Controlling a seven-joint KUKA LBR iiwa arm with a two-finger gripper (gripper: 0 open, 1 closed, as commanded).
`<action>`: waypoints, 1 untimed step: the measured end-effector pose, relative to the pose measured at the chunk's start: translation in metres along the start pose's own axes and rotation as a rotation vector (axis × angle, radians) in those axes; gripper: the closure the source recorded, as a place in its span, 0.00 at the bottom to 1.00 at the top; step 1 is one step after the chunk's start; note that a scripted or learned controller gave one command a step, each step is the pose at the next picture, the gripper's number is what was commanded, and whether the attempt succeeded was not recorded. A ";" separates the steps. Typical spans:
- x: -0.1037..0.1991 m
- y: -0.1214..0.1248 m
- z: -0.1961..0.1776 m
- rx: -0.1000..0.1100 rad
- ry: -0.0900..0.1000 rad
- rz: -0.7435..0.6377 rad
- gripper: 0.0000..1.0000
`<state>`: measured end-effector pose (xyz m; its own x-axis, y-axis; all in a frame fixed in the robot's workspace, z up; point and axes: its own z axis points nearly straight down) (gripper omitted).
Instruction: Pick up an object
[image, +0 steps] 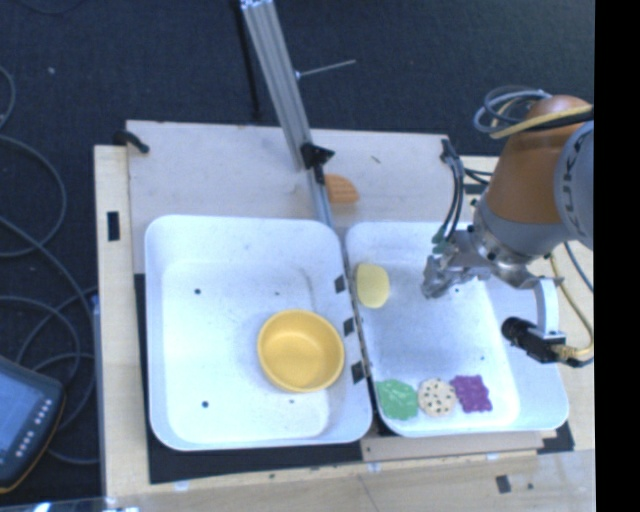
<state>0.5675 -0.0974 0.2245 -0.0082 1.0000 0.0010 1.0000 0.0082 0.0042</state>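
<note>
So far nothing is picked: the hand (437, 283) hangs over the right bin (520, 400) with nothing visibly in it, its grip too blurred to tell, beside the yellow piece (373, 285), the grasp and lift seemingly left to do.
</note>
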 end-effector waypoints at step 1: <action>0.044 0.006 0.001 0.001 -0.001 0.001 1.00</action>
<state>0.5734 -0.0537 0.2240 -0.0071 1.0000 0.0005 1.0000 0.0071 0.0035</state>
